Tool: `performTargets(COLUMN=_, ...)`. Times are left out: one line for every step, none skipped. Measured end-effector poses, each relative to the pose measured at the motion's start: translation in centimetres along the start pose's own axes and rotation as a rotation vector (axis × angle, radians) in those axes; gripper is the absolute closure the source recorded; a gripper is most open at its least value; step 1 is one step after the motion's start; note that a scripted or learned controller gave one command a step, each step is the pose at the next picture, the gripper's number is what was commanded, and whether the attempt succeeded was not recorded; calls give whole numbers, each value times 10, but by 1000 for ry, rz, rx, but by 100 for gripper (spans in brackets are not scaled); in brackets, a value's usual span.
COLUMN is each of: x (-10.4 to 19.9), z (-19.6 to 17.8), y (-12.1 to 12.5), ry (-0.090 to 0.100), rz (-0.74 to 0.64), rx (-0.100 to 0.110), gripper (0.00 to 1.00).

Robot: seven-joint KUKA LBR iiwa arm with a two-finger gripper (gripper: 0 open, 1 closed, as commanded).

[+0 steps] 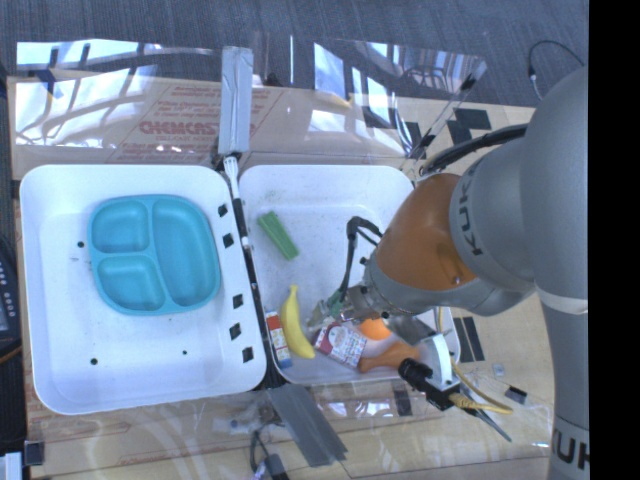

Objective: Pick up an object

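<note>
The hand (340, 313) hung low in the right bin (330, 183), at the cluster by its near wall: a banana (291, 316), a red-and-white packet (345, 346) and an orange piece (374, 329). Whether it was open or gripping anything I could not tell (the wrist hid it). A green block (278, 236) lay apart; a blue tray (155, 253) occupied the left bin (50, 368).

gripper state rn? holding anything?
Gripper: cannot be told. It is low in the right bin, over the pile by the banana and the orange object; nothing is visibly between its fingers.
</note>
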State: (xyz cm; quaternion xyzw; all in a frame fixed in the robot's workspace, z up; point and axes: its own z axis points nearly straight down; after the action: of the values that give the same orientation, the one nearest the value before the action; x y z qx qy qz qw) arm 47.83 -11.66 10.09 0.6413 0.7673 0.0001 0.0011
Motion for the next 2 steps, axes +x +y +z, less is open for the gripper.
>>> performTargets(x=48, z=-91, y=63, ry=3, rz=73, rx=2, gripper=100)
performTargets(x=47, z=-91, y=62, ry=3, rz=74, rx=4, gripper=0)
